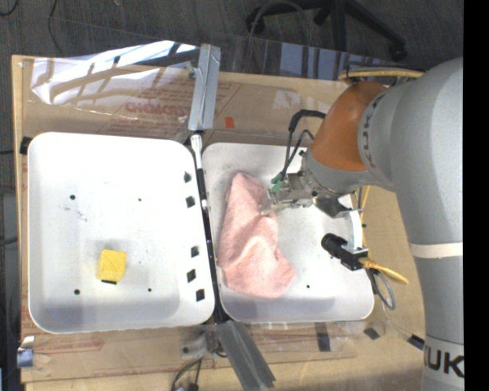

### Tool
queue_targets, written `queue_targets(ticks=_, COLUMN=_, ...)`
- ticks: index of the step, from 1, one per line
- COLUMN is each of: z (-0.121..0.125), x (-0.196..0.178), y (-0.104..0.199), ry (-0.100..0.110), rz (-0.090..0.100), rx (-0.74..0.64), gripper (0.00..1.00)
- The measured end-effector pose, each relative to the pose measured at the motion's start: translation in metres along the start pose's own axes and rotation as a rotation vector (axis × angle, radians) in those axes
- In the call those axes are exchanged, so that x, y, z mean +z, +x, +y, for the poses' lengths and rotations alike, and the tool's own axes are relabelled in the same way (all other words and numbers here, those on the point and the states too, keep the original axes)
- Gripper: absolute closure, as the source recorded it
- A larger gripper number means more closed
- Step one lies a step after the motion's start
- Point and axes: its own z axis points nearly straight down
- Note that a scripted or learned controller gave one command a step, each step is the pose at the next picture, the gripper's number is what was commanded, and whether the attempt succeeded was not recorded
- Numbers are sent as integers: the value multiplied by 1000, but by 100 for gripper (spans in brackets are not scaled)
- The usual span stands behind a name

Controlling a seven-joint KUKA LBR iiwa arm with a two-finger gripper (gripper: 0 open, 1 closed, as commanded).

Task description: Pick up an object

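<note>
Pink cloth beside tool

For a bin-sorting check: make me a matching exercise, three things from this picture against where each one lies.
Things:
1. yellow block
2. pink cloth
3. hand

Places:
A. over the right bin's upper middle, at the cloth's top edge
B. left bin, lower part
C. right bin, left side

Pairs: 1-B, 2-C, 3-A
</note>
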Motion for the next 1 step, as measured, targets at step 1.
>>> queue_targets(ticks=1, z=32, x=-108, y=40, ry=-4, rz=-1, rx=-178, gripper=100)
